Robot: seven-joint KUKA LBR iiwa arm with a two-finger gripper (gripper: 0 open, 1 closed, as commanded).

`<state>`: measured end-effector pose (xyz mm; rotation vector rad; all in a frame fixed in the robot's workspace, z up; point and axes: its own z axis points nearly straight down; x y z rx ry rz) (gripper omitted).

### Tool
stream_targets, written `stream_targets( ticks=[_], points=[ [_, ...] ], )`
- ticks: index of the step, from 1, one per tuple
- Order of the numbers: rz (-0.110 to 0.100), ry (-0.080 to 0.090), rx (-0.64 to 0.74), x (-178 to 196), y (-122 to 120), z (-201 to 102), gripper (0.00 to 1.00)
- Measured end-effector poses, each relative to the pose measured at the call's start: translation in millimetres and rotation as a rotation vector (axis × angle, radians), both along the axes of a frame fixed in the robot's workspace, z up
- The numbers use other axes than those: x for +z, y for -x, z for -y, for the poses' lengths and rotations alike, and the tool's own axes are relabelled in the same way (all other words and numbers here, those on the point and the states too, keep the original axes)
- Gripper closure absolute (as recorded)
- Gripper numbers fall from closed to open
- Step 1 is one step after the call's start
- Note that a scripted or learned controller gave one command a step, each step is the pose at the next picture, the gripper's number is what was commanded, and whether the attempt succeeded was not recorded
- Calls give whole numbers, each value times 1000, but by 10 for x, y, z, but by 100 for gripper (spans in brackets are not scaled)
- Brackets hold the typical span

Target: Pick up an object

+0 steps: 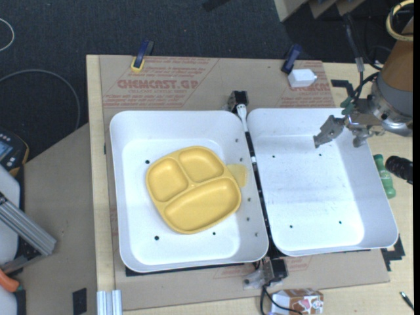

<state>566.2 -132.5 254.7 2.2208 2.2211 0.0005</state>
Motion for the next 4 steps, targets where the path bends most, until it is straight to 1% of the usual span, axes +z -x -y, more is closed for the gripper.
stream_targets(
  ticks=[1,2,3,4],
  points=[
    [10,-2,7,941,555,-630,0],
    [13,-2,8,1888,843,-1121,0],
    [11,-4,12,2726,867,-2092,0],
    [5,0,1,2787,862,-2039,100]
  ],
)
